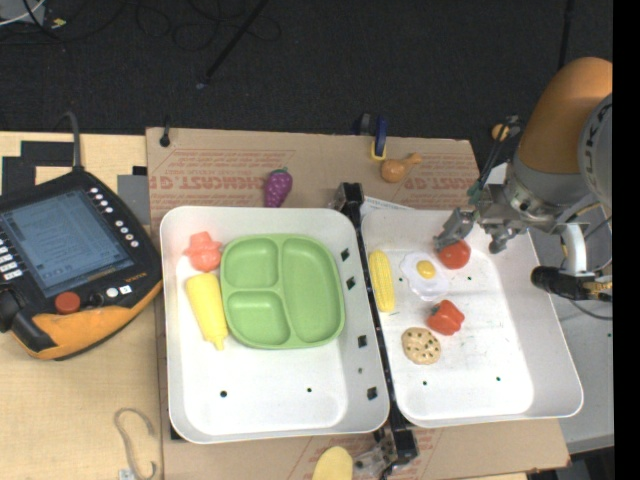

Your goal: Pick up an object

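Wooden surface (80,408) carries two white bins; in the right bin (540,368) the gripper (470,230) stands spread open, holding nothing, just above a red tomato (455,256). To grasp well, it should come down with the fingers on both sides. A fried egg (425,271) touches the tomato, and a red pepper (446,317) and cookie (421,345) lie near.

On the surface (60,408) left of the bins we see a teach pendant (65,258) with a grey screen and an orange underside. Behind the bins, on the cardboard sheet (300,168), lie a purple grape bunch (278,186) and a small orange pear-like piece (398,168), well apart. A blue clamp (379,140) stands at the cardboard's far edge.
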Robot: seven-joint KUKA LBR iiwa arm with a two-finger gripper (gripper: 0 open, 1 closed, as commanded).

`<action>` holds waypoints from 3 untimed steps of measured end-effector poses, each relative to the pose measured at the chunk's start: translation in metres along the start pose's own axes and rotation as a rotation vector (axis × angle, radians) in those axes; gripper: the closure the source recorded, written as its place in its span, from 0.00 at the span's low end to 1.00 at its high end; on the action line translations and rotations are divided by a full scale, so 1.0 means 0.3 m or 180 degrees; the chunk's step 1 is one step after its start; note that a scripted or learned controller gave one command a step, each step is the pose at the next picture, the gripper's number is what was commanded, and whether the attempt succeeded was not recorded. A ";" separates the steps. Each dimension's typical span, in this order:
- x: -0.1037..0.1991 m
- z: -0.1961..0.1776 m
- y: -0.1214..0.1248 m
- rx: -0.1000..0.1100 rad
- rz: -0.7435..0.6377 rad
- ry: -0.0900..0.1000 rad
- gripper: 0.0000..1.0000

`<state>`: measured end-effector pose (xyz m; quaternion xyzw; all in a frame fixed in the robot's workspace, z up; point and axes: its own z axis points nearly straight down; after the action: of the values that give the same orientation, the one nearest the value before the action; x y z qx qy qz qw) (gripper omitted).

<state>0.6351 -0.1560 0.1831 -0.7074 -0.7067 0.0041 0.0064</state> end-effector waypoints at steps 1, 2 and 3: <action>-0.001 -0.028 0.010 -0.0046 -0.0005 -0.0009 0.00; -0.003 0.147 -0.022 -0.0024 -0.0009 -0.0005 0.00; 0.009 0.322 -0.018 -0.0038 -0.0013 -0.0006 0.00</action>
<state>0.6283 -0.1531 0.0868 -0.7060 -0.7082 0.0006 0.0015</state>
